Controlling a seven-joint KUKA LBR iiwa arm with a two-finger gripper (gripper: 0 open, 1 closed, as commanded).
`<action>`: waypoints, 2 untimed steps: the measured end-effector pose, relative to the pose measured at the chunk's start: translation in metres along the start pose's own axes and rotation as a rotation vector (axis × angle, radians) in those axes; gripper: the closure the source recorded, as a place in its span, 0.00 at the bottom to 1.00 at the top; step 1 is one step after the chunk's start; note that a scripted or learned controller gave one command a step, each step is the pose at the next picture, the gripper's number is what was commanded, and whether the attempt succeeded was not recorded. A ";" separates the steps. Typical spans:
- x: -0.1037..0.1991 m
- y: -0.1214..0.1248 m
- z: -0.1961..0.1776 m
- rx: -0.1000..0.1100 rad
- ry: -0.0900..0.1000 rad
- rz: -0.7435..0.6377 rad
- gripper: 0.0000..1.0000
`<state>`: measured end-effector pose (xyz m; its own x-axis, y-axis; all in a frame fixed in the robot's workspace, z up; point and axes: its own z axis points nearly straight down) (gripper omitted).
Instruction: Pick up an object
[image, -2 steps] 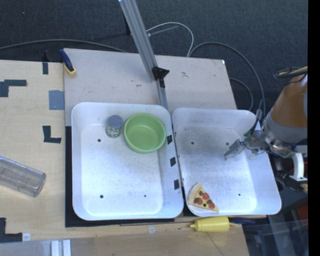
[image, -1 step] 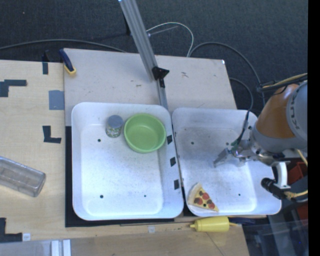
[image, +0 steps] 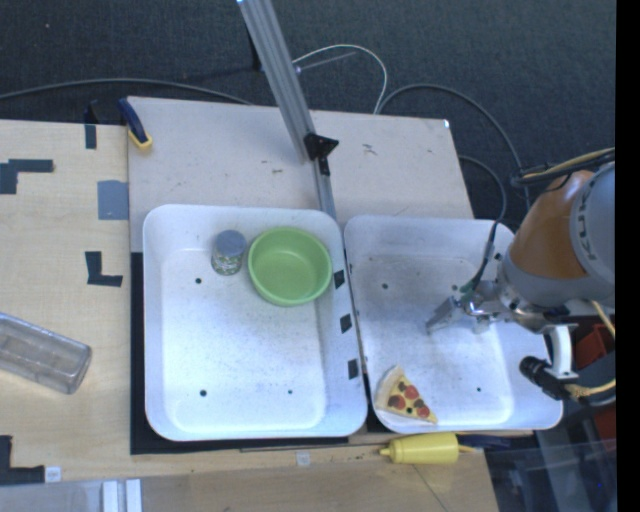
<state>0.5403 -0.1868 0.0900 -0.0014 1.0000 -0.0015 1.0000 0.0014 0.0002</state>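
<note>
1. Pale plywood forms the bench (image: 250, 140), with dark carpet and looping cables beyond it toward 12 o'clock.
2. Nearest the camera, at 6 o'clock, a yellow bottle (image: 425, 449) lies on its side just outside the right bin (image: 420, 240), along its near rim.
3. Just past it, a pizza slice toy (image: 404, 395), triangular with a tan crust and red pepperoni dots, lies flat in the right bin's near-left corner.
4. At 3 o'clock, the gripper (image: 437, 322) hangs low over the right bin's speckled floor, apart from the pizza slice; its thin grey fingers are too small and blurred to tell if they are spread or closed, and nothing shows between them.
5. Farther off, in the left bin (image: 160, 300), a green bowl (image: 289, 265) sits upright beside a small grey-lidded jar (image: 229, 252).
6. At 9 o'clock, a clear plastic tube (image: 40, 352) lies on the bench.
</note>
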 end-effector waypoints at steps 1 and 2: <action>0.001 0.000 -0.010 0.001 0.001 -0.002 1.00; 0.003 0.009 -0.070 -0.004 0.000 -0.001 1.00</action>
<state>0.5490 -0.1839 0.1599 -0.0024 1.0000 -0.0015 1.0000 0.0024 0.0045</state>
